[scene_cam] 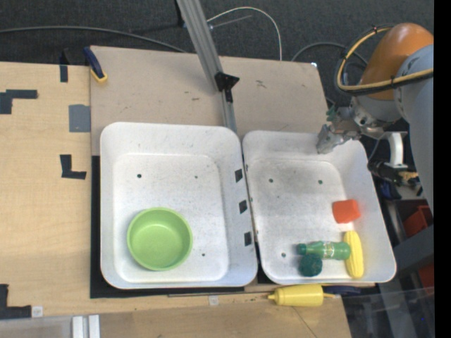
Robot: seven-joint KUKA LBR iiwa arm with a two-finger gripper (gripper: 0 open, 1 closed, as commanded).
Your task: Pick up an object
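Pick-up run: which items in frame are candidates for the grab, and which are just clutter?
Candidates, in the bins:
- green bowl, left bin
- orange block, right bin
- green bottle
- dark green lump
- yellow banana-like piece

Clutter, outside the bins:
- yellow bottle on the front edge
- yellow-blue clamp
- metal pole
- cables

The gripper is over the right bin's far corner.

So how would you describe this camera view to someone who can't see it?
A robot arm's gripper hovers over the right bin's far edge, above an orange block, yellow banana and green bottle. The left bin holds a green bowl.
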